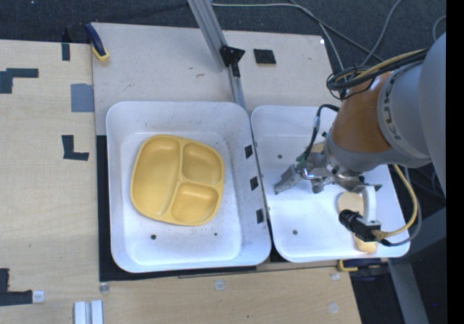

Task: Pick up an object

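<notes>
On the table (43, 170), the left bin (119, 243) holds a yellow divided plate (177, 179), lying flat near the middle with its three compartments up. It looks like the only object available to pick, and it sits well apart from the arm. A slanted metal pole (210, 25) comes down from the far side and ends at the seam between the two bins.

The right bin (290, 134) has the hand (290, 179) low over its floor, on the left side of that bin, just beside the dividing wall. Its fingers (285, 181) point left toward the divider; I cannot tell how far apart they are, and nothing shows between them.

The main risk, as I judge it, is closing here on bare bin floor and coming away with nothing. A move left toward the plate would have to clear the raised rims between the bins, or the fingertips could catch on them. The plate itself is wide, shallow and smooth: a pinch would probably need to take its rim, and a flat approach might just slide it across the bin. Cables (377, 232) trailing near the wrist could snag on the near-right bin edge.
</notes>
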Motion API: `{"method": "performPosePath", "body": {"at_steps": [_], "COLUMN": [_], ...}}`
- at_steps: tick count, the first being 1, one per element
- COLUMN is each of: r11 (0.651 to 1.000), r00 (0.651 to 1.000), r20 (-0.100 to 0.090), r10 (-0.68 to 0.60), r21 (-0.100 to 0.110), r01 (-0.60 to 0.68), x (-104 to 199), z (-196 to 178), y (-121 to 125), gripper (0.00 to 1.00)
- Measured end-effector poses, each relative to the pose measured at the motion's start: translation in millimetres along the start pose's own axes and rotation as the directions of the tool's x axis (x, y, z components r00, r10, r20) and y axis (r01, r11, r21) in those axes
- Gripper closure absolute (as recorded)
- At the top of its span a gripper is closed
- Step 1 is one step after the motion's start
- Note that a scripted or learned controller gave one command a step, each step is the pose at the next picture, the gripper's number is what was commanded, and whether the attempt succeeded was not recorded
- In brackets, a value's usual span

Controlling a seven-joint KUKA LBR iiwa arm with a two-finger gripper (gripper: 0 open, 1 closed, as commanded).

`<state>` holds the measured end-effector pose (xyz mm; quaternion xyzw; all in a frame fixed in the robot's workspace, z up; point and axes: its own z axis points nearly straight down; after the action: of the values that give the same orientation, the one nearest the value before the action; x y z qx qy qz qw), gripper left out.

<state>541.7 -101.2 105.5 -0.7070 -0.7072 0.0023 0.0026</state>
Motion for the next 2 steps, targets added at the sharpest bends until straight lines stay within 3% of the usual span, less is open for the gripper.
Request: {"method": "performPosePath", "body": {"at_steps": [1,2], "r11": [1.0,1.0], "r00": [1.0,1.0], "r20": [-0.001,0.0], "r10": [-0.003,-0.001], "r21": [-0.002,-0.008], "r01": [0.003,0.001], "x": [1.1,3.1], "z": [-12.3,-54.3], "y": [0.8,2.9], "gripper": [1.0,1.0]}}
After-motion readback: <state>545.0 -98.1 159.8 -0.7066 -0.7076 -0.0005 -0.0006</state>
